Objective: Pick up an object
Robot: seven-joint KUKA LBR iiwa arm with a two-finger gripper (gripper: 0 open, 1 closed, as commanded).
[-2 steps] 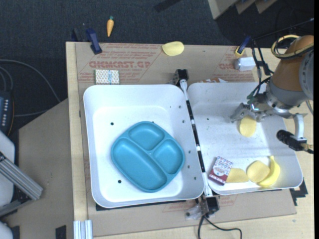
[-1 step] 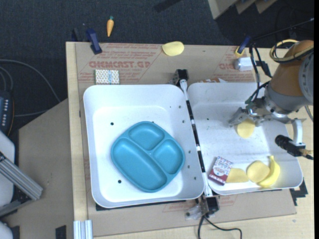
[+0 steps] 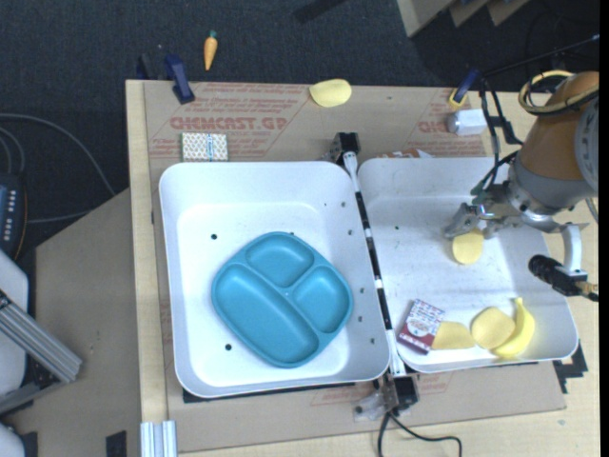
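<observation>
L bin (image 3: 190, 255): blue divided plate (image 3: 281, 298) sits about centre, untouched. R bin (image 3: 419, 184): small red-and-white packet (image 3: 421, 325) near its front-left corner, w/ a cluster of yellow pieces (image 3: 495, 329) (one looks like a banana) just beside it along the front edge. Further back, roughly mid-bin, a small round yellow piece (image 3: 467, 248) lies right under the gripper (image 3: 478, 219). Jaws look spread wide, straddling above it; nothing between them yet. Step in hand, I'd judge: approach/descent, pre-grasp. Next move calls for dropping straight down so the tips bracket the piece, then closing. It's small & rounded, so may squirt sideways if off-centre.
</observation>
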